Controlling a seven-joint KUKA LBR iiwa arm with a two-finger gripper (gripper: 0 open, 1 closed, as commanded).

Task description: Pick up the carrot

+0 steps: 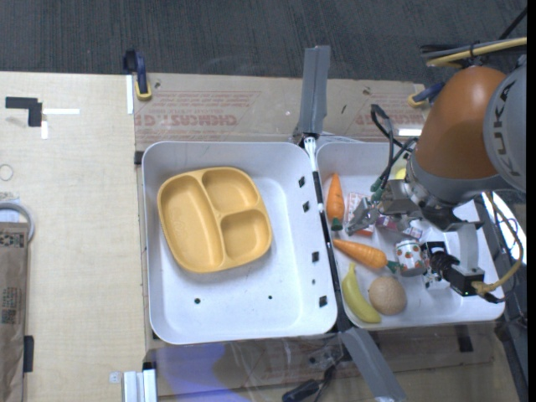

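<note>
Over the right bin [481, 308], gripper [362, 219] hangs low; fingers [358, 223] slightly parted, nothing between them. One carrot [361, 251] lies just near of the tips, apart; second carrot [335, 197] lies far-left beside the bin wall. Banana [358, 297] and egg-shaped item [387, 295] sit nearer. Left bin [167, 308] holds yellow divided plate [214, 218].

Hovering low over the right bin [494, 308], gripper [365, 216] just above a carrot [361, 250]. Lying nearby: a second carrot [335, 196], banana [358, 296]. Sitting in the left bin [167, 308]: a yellow divided plate [214, 218].
</note>
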